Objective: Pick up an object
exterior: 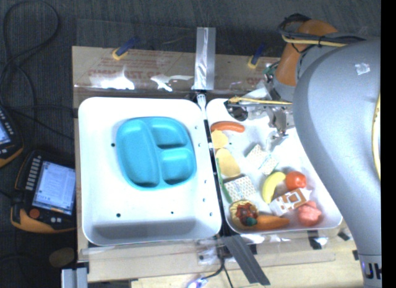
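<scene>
Over the far part of the right bin [322,201] hangs the gripper [278,123], small under the big grey arm [337,132]; whether it is spread or pressed together I cannot tell, as the metal parts blur together. Nothing can be seen pinched in it. Just left of the gripper lies a red sausage toy [227,127]. Nearer to the camera from it are a yellow banana [273,185], a tomato [296,179] and a carrot [271,222], crowded toward the near rim. Readable writing is perhaps only some faint red print on the cardboard [111,73] far left of the gripper, illegible. Beyond the dividing edge, the left bin [99,212] holds a blue divided tray [158,151], with much free white floor around it.
</scene>
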Controlling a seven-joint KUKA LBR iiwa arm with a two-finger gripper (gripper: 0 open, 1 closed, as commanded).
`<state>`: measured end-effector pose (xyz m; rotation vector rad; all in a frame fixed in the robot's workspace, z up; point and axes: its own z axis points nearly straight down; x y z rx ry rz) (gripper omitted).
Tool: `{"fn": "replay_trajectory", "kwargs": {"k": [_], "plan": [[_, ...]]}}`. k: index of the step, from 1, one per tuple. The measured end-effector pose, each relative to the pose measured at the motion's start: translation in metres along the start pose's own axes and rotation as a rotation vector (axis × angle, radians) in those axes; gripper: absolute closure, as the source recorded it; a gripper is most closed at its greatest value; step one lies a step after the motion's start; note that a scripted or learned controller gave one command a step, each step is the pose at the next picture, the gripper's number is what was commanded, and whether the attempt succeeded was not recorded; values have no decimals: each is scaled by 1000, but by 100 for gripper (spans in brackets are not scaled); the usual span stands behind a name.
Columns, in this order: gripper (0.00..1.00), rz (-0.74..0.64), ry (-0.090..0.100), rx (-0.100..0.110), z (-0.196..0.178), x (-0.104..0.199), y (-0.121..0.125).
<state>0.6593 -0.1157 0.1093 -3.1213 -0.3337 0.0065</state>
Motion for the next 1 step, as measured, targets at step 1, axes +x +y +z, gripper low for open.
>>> {"fn": "replay_trajectory", "kwargs": {"k": [1], "plan": [[0, 6, -1, -2, 19, -6, 15]]}}
